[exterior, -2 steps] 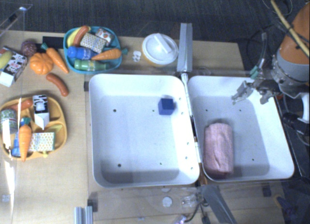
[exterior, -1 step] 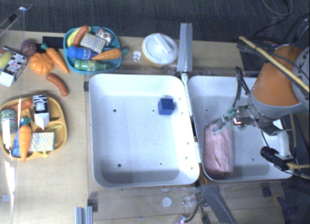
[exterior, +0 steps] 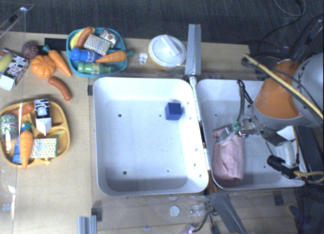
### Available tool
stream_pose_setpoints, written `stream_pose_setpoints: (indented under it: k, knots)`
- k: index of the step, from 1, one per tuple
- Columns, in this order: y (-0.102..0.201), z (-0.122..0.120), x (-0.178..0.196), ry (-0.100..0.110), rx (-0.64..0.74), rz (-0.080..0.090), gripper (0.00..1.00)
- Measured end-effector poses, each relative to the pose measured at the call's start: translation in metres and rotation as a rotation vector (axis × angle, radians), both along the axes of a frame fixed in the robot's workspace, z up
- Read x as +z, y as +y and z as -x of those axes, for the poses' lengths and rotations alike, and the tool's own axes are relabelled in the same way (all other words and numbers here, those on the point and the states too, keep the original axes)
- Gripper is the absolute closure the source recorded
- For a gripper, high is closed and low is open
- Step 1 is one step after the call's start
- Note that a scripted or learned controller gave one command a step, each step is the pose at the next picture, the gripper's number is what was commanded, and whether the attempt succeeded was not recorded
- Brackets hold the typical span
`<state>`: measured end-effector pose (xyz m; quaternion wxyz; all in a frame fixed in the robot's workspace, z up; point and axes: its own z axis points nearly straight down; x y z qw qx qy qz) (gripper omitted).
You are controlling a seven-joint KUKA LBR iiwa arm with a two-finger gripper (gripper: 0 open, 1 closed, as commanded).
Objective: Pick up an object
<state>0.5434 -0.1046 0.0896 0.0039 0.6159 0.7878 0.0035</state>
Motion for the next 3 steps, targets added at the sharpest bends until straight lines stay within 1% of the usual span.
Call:
stream_pose_setpoints:
  k: [1,2,3]
  knots:
    - [-0.001,-0.002,0.009,-0.006,-0.002,0.003,1.0]
    - [0.067,-0.047,0.092,0.013,-0.048,0.0,1.0]
    - [0.06,-0.057,0.091,0.013,-0.042,0.0,1.0]
